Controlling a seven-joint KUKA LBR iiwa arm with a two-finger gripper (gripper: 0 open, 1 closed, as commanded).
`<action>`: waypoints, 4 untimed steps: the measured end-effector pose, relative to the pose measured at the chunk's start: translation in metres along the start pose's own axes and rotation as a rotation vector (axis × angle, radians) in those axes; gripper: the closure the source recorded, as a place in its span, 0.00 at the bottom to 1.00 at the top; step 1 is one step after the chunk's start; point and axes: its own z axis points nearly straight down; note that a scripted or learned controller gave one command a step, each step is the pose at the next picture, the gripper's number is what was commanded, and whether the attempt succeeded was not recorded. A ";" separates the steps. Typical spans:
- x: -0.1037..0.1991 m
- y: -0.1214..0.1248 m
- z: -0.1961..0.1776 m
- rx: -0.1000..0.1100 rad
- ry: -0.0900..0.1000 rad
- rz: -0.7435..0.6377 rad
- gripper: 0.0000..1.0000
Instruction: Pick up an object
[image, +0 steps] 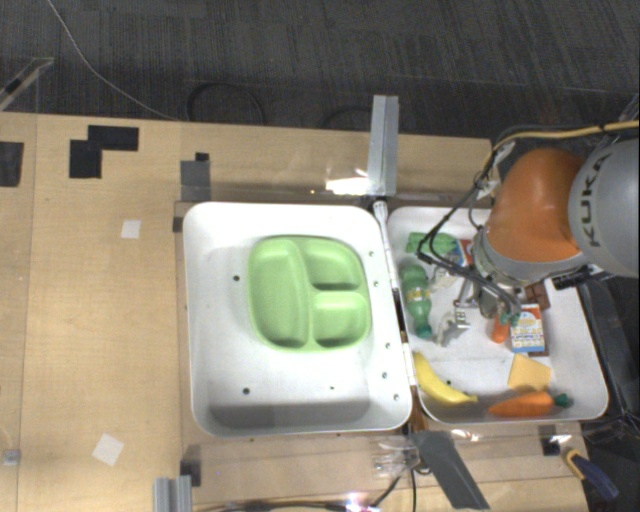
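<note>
Tabletop (90, 330): pale wood surface, carrying two shallow white bins side by side, with black markings toward its far left corner.

Left bin (215, 330): white, rounded corners, the larger share of its floor taken by one item.

Green tray (305, 292): light green, divided into compartments, one long section on the left and two smaller on the right; lay flat near the middle of the left bin.

Right bin (585, 360): white, touching the left bin along a shared metal divider; held a cluster of small objects.

Arm (535, 215): grey body with orange band, entered from the right and hung over the far half of the right bin, cables trailing from it.

Tool (462, 318): metal, pointed down over the middle of the right bin, near the green bottle; whether it was spread or pressed together could not be told, and nothing was visibly pinched.

Banana (440, 384): yellow, lay at the near left of the right bin.

Carrot (525, 403): orange, along the near wall, just right of the banana.

Green bottle (416, 296): against the left wall of the right bin.

Yellow wedge (529, 372): just above the carrot.

Small box (528, 331): printed carton, right of the tool.
</note>
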 end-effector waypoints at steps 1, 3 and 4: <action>-0.014 -0.033 -0.027 -0.001 0.004 -0.257 0.00; -0.007 -0.005 0.000 -0.002 0.002 -0.178 0.00; -0.013 0.001 0.000 0.003 0.002 -0.186 0.00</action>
